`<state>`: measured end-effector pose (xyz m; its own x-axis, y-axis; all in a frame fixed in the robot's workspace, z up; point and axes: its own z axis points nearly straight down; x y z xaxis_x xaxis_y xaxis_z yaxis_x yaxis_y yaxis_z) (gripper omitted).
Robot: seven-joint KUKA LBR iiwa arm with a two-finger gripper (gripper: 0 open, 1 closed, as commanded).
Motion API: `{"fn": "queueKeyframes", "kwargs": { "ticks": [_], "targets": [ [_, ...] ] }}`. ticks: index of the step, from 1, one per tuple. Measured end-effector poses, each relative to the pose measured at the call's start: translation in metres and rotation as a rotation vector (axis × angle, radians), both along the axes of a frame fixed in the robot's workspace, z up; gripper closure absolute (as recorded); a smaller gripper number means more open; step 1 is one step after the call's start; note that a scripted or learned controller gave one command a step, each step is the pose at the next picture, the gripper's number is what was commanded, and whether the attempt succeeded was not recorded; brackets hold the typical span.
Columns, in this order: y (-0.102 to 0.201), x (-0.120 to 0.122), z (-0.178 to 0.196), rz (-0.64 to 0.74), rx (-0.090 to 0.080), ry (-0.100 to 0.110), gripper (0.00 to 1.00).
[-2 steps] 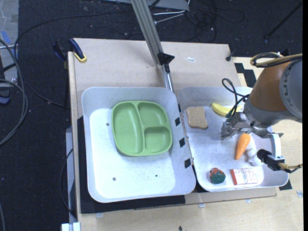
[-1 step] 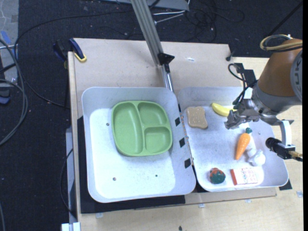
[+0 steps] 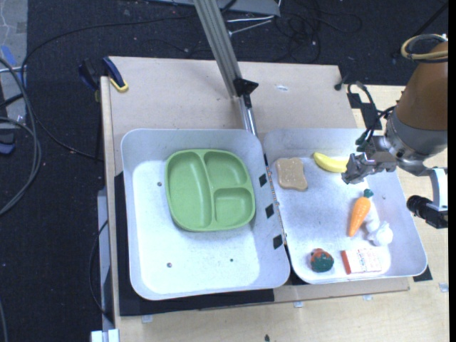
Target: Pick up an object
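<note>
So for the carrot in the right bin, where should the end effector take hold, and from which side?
Probably across the orange body of the carrot, near its middle, coming straight down from above. It lies flat, its green top toward the end effector, tapering toward the near edge. Closing across its narrow width avoids the white object touching its lower right side.

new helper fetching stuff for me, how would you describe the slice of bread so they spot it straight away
Look at the right-hand white bin, the one with the small toys rather than the green plate. The slice of bread lies flat in its upper left corner, just left of the banana. It is the only tan, squarish, flat piece there.
</note>
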<state>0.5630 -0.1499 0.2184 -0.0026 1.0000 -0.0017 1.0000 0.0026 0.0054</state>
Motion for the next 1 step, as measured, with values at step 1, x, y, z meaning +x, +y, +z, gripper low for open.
{"fn": "queueKeyframes", "kwargs": {
  "ticks": [1],
  "targets": [
    [-0.0002,0.0015,0.0510,0.000,-0.001,-0.002,1.00]
  ]
}}
